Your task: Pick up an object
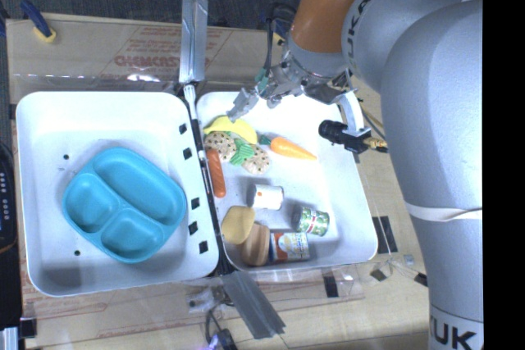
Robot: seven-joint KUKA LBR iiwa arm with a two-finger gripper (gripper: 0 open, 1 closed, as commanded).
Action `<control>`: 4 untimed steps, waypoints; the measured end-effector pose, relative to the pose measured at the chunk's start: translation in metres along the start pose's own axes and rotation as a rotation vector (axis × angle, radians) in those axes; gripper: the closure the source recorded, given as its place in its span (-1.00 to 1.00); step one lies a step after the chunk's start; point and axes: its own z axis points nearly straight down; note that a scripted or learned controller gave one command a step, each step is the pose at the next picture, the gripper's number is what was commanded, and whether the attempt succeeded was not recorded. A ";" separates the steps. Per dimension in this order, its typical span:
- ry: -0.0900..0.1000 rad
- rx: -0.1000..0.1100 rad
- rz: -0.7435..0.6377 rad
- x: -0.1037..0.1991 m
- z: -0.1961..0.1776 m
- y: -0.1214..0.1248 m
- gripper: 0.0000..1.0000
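Note:
My gripper hangs over the back left corner of the right bin, just above and behind a yellow fruit; nothing shows in its grasp. Beside the fruit lie two brown cookies, a green toy piece and an orange carrot. A red sausage lies along the bin's left wall. Toward the front are a small white cup, a green can, a tan bun and a tin on its side.
The left bin holds a blue divided plate. A metal divider bar stands behind the seam between the bins. The grey arm covers the right side of the bench.

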 end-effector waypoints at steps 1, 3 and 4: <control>0.001 -0.001 0.091 -0.046 0.099 -0.036 -1.00; 0.002 -0.003 0.068 -0.080 0.087 -0.084 1.00; 0.003 -0.002 -0.254 -0.110 0.100 -0.052 1.00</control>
